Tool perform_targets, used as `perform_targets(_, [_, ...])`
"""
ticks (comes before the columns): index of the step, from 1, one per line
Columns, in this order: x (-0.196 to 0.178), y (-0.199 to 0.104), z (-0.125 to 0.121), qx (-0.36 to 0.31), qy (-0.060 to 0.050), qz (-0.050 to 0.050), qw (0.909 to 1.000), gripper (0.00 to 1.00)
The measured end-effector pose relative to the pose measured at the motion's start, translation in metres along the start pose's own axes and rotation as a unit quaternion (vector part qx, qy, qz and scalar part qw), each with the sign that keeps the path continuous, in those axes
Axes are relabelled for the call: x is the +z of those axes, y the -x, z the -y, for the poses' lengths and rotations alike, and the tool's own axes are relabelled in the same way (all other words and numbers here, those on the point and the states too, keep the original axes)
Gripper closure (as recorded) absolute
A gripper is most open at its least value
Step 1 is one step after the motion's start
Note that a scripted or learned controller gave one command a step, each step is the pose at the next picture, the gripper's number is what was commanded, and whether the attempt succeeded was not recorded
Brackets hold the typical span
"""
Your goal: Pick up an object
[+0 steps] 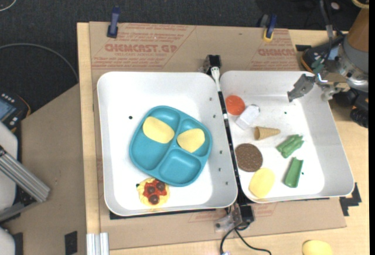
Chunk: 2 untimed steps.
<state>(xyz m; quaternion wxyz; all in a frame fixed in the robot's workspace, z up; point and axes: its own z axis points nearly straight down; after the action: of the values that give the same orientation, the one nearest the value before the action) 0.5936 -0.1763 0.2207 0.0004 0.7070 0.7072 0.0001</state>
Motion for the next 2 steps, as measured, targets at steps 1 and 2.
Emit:
perform_targets(1, [-0.0785, -0.0802, 0.0489, -0.004, 0.003, -0.001, 1.0000, 0.00])
perform_targets(2, [-0.0841, -0.0756, 0.0474, -0.001, 0.001, 0.000, 1.0000, 1.00])
